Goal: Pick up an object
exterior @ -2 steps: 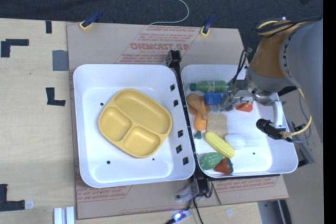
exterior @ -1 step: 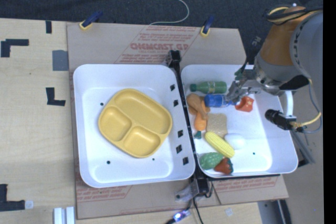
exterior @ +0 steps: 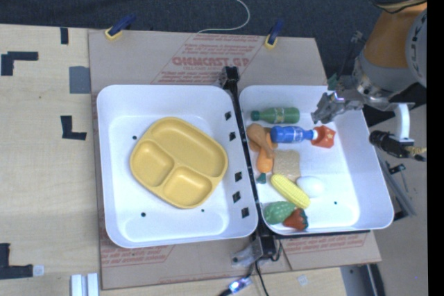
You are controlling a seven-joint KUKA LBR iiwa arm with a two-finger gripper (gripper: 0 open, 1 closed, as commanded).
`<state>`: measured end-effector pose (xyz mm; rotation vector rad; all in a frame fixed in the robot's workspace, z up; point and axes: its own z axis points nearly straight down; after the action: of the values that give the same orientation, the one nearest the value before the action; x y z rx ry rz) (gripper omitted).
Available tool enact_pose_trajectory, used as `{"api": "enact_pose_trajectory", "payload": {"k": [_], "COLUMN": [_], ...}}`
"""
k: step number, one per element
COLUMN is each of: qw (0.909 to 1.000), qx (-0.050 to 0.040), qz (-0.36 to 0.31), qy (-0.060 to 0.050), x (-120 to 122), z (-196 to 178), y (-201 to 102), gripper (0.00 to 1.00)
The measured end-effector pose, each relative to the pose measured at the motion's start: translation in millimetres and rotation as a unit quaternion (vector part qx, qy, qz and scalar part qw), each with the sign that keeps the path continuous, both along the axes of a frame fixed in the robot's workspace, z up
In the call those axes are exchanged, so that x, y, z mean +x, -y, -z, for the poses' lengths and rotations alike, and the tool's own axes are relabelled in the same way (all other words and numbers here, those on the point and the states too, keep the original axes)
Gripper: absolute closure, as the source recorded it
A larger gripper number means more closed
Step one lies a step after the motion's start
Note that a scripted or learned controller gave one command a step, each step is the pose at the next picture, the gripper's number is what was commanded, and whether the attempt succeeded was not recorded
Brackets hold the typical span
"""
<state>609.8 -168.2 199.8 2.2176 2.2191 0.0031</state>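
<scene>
- Two white bins are seen side by side: the left bin (exterior: 114, 149) carries a yellow divided plate (exterior: 178, 161), and the right bin (exterior: 368, 177) carries a cluster of toy food.
- The gripper (exterior: 325, 109) is seen over the upper right part of the right bin, with nothing visible between its fingers; whether the fingers are spread or closed cannot be told from this view.
- The red toy piece (exterior: 325, 138) is judged the nearest candidate: it lies just below the gripper in the view, touching the cap end of the blue bottle (exterior: 290, 134).
- The blue bottle's long axis runs left to right, as does that of the green bottle (exterior: 276, 114) above it.
- Further off toward the near edge, a corn cob (exterior: 289, 190), a white egg (exterior: 310, 185) and a beige slice (exterior: 286, 163) are found.
- A short descent toward the red piece is judged to be what the pick calls for; nothing is lifted yet.
</scene>
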Motion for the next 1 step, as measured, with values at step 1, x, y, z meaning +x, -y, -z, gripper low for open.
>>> {"api": "enact_pose_trajectory", "payload": {"k": [1], "qw": [1.0], "qx": [0.0007], "qz": [0.0], "qy": [-0.001], "x": [0.6], "z": [-26.1], "y": [-0.5], "gripper": [1.0]}}
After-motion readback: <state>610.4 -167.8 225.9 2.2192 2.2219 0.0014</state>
